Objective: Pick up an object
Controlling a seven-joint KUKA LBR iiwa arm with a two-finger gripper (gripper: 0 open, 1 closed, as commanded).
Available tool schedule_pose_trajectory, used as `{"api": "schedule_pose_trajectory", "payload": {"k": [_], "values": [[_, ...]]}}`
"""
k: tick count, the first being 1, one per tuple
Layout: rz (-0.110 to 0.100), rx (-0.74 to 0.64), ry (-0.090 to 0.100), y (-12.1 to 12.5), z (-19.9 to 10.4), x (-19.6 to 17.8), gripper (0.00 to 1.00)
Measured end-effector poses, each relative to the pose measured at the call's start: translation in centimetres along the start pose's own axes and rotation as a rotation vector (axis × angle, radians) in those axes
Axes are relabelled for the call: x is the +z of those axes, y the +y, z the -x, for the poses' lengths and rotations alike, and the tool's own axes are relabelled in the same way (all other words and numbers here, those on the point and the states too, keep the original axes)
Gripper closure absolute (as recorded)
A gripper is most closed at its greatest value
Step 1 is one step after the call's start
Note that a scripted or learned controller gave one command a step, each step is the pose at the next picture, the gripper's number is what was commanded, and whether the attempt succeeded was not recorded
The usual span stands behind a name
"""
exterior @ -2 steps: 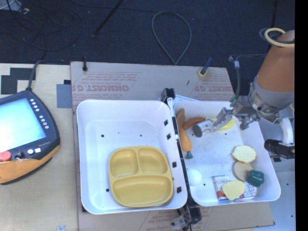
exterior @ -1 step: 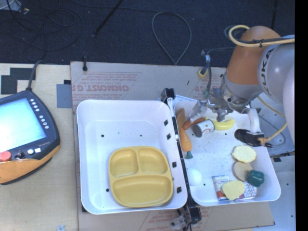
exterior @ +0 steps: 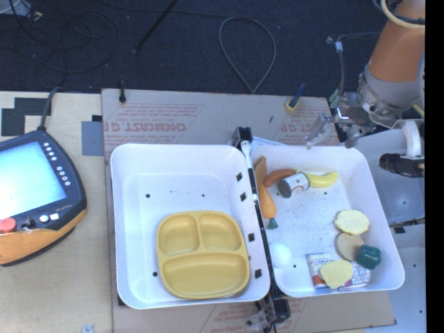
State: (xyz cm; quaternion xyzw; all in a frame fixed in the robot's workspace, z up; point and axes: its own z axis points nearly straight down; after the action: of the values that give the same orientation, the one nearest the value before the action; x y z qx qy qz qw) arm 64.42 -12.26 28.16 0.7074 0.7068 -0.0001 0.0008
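My gripper hangs above the back right rim of the right bin, open, with nothing between its fingers. Below it in that bin lie a yellow banana, a small white and dark figure, an orange curved piece and a carrot along the left wall. Nearer the front are a yellow round slice, a tan slice, a teal object, a yellow wedge on a printed packet and a white ball.
The left bin holds a yellow divided plate. A teach pendant lies on the bench at far left. Cables run over the dark floor behind the cardboard sheet. A black clip strip joins the bins.
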Motion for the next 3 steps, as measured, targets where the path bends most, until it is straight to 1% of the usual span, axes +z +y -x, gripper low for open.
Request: {"api": "schedule_pose_trajectory", "payload": {"k": [1,2,3], "values": [[-0.005,-0.002,0.002,-0.1,-5.5,4.0,0.0],[-0.004,0.0,0.002,-2.8,-6.3,3.1,0.0],[-0.006,0.001,0.002,-0.1,-1.6,11.0,0.0]]}}
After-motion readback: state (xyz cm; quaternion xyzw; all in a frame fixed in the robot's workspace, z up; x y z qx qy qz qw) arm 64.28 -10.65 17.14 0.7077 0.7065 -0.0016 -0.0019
